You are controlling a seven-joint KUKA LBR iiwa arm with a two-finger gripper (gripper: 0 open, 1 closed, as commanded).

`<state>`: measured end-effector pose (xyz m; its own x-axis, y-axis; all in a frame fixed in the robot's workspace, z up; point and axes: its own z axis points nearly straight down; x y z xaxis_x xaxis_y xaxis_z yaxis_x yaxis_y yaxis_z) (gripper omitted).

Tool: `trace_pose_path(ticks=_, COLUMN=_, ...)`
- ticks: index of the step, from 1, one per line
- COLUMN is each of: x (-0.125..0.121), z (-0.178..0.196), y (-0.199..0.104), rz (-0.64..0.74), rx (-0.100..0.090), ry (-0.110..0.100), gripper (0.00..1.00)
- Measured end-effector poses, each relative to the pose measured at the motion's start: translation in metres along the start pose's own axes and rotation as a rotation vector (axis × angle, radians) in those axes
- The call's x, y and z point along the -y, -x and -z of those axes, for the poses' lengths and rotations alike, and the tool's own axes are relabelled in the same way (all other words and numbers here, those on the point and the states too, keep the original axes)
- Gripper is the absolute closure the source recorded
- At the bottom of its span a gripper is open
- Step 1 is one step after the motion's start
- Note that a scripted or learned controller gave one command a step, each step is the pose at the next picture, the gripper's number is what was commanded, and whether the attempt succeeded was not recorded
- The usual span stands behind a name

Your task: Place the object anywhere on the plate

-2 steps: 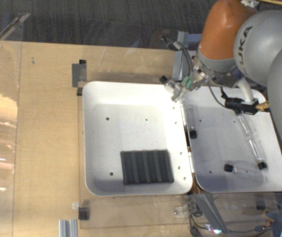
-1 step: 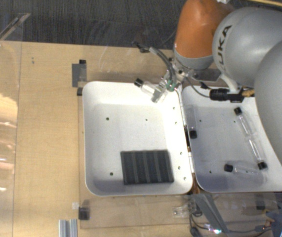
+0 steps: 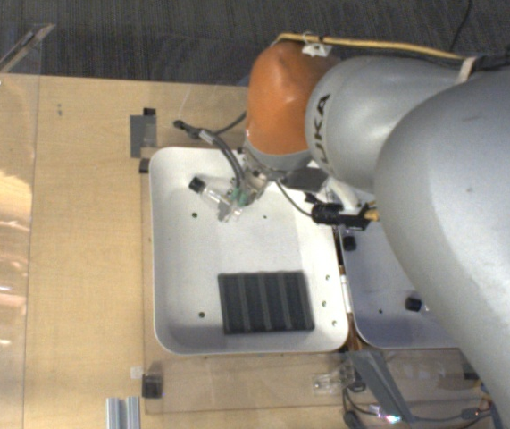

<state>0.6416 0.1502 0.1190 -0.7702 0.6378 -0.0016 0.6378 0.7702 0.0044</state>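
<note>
The plate (image 3: 265, 301) is a black ribbed rectangle lying flat in the near half of the left white bin (image 3: 170, 266). My gripper (image 3: 226, 200) hangs over the far part of that bin, above and to the left of the plate, under the orange wrist band (image 3: 277, 105). Its clear plastic tip blurs against the white floor, so I cannot make out anything held in it. A small dark object (image 3: 413, 304) lies in the right bin (image 3: 371, 320), close beside the arm's grey body.
The large grey arm (image 3: 442, 195) covers most of the right bin. A cable (image 3: 205, 137) loops off the wrist over the left bin's far rim. Bare wooden bench (image 3: 67, 239) stretches to the left, with small black clamps at the bin's corners.
</note>
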Motion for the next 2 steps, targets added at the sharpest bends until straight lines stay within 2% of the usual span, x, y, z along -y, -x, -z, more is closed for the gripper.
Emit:
trace_pose_path(ticks=1, x=-0.041, z=0.019, y=-0.058, rz=0.104, rx=0.001, ry=0.002, gripper=1.0)
trace_pose_path(ticks=2, x=-0.065, z=0.116, y=-0.057, rz=0.031, rx=0.003, ry=0.005, gripper=1.0)
